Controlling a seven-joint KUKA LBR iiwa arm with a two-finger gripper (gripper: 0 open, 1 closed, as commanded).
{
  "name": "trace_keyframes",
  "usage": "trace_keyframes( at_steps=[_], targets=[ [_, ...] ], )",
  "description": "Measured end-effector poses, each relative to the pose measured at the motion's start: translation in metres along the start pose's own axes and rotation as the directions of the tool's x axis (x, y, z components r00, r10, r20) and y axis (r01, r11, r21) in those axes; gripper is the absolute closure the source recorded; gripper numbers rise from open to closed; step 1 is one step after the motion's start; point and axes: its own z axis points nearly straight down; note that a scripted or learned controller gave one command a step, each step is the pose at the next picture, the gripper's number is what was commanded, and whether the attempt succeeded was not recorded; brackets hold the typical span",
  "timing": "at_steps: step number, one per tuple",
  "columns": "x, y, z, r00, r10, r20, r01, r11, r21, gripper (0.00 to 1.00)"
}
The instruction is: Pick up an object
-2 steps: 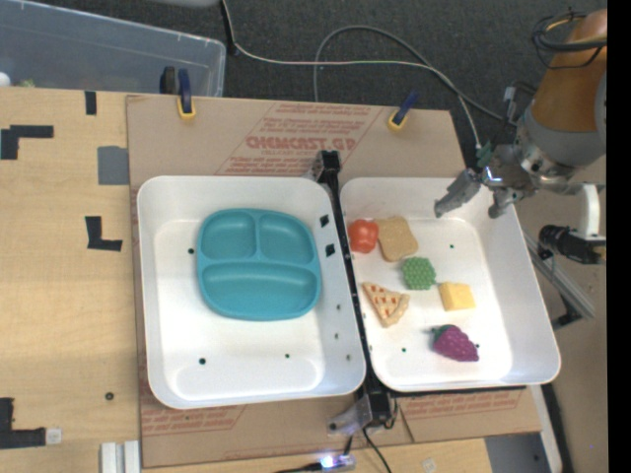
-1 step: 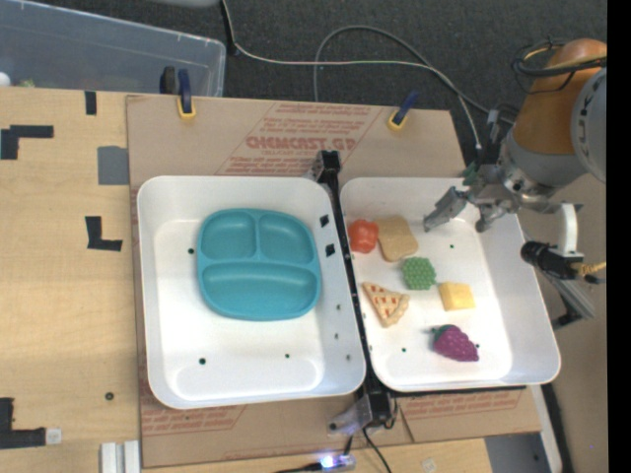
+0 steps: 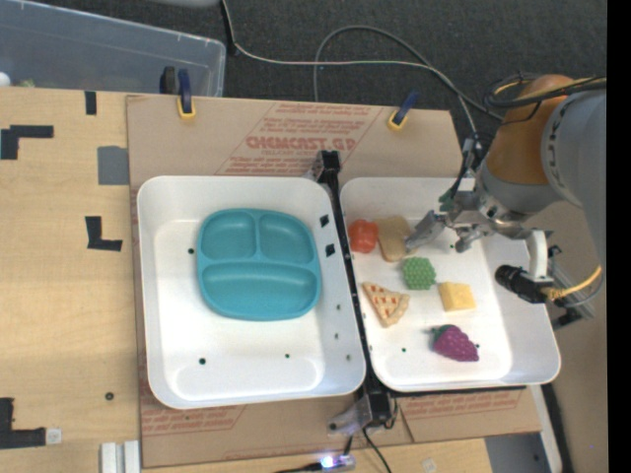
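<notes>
Two shallow white bins sit side by side on a cardboard sheet (image 3: 296,141) laid over the wooden bench (image 3: 59,264). The left bin (image 3: 163,363) holds a teal divided plate (image 3: 259,264), lying flat near its centre, with three compartments visible. The right bin (image 3: 527,358) holds five small food-shaped items. Taking the green bumpy piece, likely a broccoli (image 3: 418,272), as the dial centre: a red tomato-like piece (image 3: 364,235) lies at about 10 o'clock, near the wall between the bins; a tan bread-like piece (image 3: 393,237) lies at about 11 o'clock, just beside the red one; a pizza slice (image 3: 385,304) lies at about 8 o'clock; a yellow cheese block (image 3: 455,296) lies at about 4 o'clock, near the green piece but apart from it; a purple bunch of grapes (image 3: 455,344) lies at about 5 o'clock, further off toward the near rim. The arm (image 3: 552,156) enters from 3 o'clock, its orange band (image 3: 518,146) above the wrist. The gripper (image 3: 430,232) hangs over the upper part of the right bin, at about 1 o'clock from the green piece and just beside the tan piece. Its fingers appear spread, with nothing seen between them; whether a fingertip touches the tan piece cannot be told. Two clamps (image 3: 184,101) hold the cardboard at its far edge, and a cable (image 3: 375,42) loops toward the arm.
</notes>
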Motion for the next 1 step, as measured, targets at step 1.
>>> trace_keyframes(
  at_steps=[1],
  targets=[
    [0.0006, 0.0012, -0.0131, 1.000, -0.002, 0.000, 0.002, 1.000, -0.004, 1.00]
  ],
)
